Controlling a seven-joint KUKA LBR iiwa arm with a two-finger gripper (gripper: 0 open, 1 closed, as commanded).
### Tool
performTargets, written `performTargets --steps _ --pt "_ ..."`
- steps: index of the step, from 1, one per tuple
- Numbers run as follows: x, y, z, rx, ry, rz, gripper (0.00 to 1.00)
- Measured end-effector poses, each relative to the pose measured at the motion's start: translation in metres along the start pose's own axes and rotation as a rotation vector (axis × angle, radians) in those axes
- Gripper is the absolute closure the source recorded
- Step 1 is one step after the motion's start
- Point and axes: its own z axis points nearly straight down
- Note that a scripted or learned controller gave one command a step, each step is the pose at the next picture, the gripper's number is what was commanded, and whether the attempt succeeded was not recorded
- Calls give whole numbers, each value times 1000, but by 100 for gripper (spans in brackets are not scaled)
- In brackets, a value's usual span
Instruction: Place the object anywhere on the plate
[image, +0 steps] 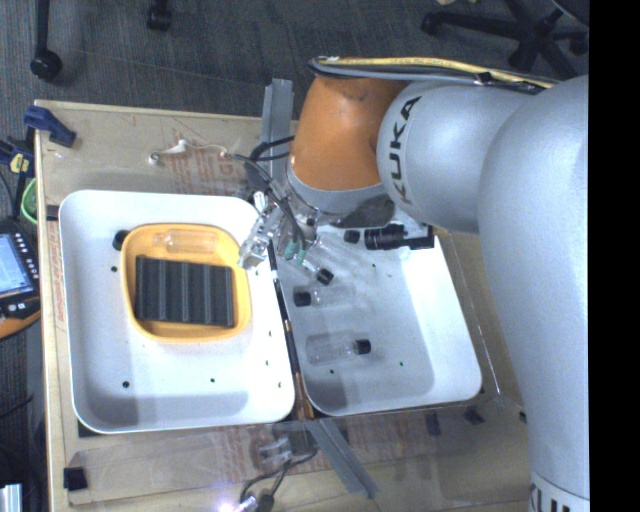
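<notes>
A yellow-orange plate (180, 240) with rounded corners lies in the left bin (150, 390). A dark ribbed slab (190, 292) covers most of the plate. My gripper (272, 243) hangs over the divide between the two bins, just right of the plate's upper right corner. A small greenish item (292, 251) shows at the gripper's tip, and whether it is held is unclear. Loose in the right bin (440, 350) lie a clear vial with a black cap (340, 348), a smaller capped vial (304, 297) and a black pen-like piece (385, 238).
The large grey arm and its orange band (340, 120) cover the back of the right bin and the view's right side. A handheld controller (15, 270) lies off the bench's left edge. Metal brackets (330, 455) stick out at the front.
</notes>
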Motion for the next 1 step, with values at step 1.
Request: performTargets --steps 1 --pt "-14 24 -84 -2 -5 -140 100"
